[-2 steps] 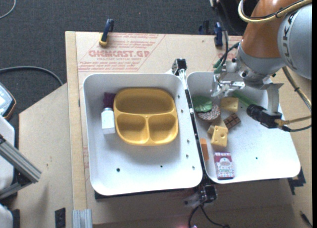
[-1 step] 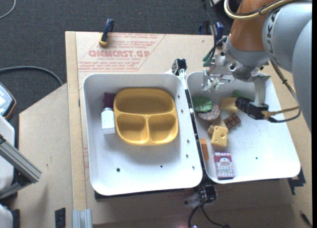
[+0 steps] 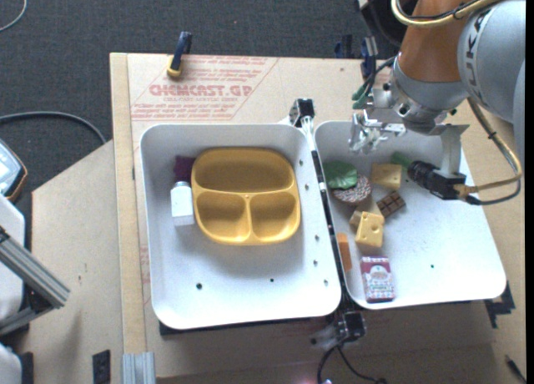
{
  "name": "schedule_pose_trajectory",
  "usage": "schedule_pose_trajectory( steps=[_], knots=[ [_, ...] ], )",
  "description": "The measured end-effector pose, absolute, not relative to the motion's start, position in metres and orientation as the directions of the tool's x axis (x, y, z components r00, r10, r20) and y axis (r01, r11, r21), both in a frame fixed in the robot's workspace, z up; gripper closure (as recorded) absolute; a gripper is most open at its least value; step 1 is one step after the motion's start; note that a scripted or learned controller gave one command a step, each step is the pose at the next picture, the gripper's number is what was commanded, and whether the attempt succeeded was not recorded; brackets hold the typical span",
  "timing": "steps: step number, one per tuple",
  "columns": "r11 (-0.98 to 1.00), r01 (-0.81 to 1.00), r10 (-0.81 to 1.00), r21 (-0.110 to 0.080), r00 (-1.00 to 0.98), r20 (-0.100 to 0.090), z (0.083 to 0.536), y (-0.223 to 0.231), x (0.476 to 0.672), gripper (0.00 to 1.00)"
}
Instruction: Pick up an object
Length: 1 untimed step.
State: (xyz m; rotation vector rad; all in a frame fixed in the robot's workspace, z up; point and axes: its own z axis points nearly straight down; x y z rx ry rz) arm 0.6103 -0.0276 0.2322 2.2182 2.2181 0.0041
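My gripper (image 3: pixel 365 138) hangs over the far left corner of the right bin (image 3: pixel 450 274), open, with nothing between its fingers. Just below it lie a green leafy piece (image 3: pixel 340 175), a brown round cookie (image 3: pixel 354 191) and a yellow cheese wedge (image 3: pixel 386 175). Further toward the front are a small chocolate bar (image 3: pixel 390 204), a holed cheese block (image 3: pixel 369 229), an orange stick (image 3: pixel 344 250) against the bin's left wall, and a red box (image 3: pixel 378 279).
The left bin (image 3: pixel 158 274) holds a yellow divided plate (image 3: pixel 246 194), a white bottle (image 3: pixel 182 202) and a purple item (image 3: pixel 183 165) beside it. The arm's black cable fitting (image 3: pixel 434 180) reaches over the right bin's far right part.
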Motion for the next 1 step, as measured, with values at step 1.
schedule_pose_trajectory(
  steps=[1],
  knots=[
    [0.001, 1.000, 1.000, -0.002, -0.001, 0.000, 0.2222, -0.0142, 0.6119, 1.00]
  ],
)
